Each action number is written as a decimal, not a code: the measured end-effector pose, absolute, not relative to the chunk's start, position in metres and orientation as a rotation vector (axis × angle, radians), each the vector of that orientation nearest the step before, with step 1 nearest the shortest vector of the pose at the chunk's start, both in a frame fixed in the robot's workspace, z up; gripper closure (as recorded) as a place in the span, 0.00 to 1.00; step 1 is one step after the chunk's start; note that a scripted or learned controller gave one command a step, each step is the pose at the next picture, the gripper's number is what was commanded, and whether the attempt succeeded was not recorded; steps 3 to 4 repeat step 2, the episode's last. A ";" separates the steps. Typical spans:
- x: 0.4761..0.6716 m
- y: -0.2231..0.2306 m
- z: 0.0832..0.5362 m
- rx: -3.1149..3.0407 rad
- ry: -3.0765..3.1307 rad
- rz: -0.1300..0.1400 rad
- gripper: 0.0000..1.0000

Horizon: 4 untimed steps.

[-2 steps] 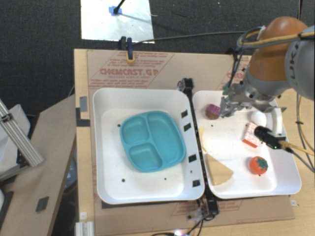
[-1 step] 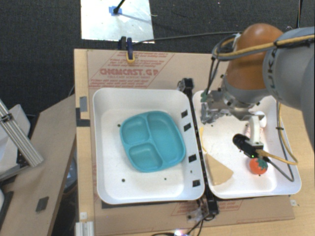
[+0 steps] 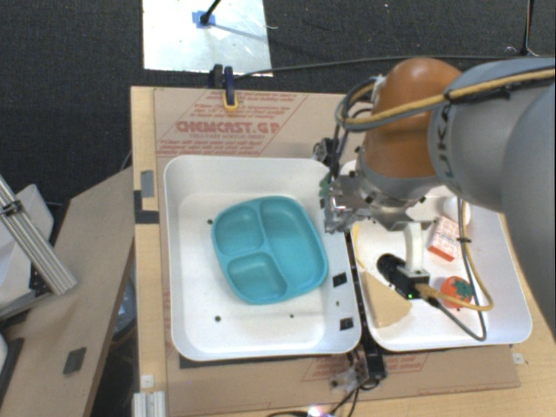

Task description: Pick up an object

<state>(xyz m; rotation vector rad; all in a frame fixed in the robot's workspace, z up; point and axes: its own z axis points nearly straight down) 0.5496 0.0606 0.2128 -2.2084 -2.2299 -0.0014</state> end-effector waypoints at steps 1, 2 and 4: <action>0.536 0.102 0.224 -2.210 -2.231 -0.004 1.00; 0.536 0.099 0.224 -2.217 -2.226 -0.002 0.00; 0.536 0.099 0.224 -2.217 -2.226 -0.002 0.00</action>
